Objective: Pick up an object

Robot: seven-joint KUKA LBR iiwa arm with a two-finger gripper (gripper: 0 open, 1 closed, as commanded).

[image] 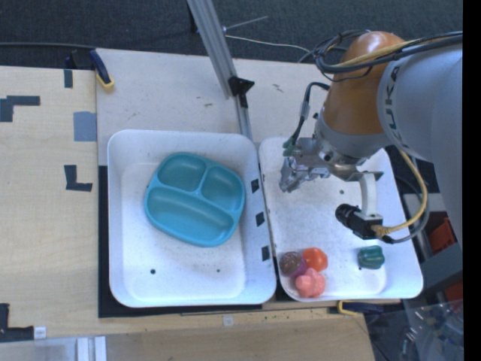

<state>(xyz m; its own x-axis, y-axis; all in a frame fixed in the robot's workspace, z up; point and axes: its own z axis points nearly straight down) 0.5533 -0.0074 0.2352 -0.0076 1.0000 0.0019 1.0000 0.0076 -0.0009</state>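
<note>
Here the gripper point(290, 177) hangs over the right bin's point(331, 209) far left part; how its jaws stand I cannot tell. Well apart, at the near edge, cluster a purple ball point(291, 262), orange ball point(315, 259) and pink toy point(309, 283), a green piece point(370, 257) beside. The left bin point(128, 224) holds a blue divided plate point(195, 198).

Pale wooden worktop point(45, 224) with grey tape marks point(84, 125), dark carpeted floor point(90, 10) beyond, slanted grey aluminium post point(214, 40), thin loose cables point(255, 42), even light
</note>
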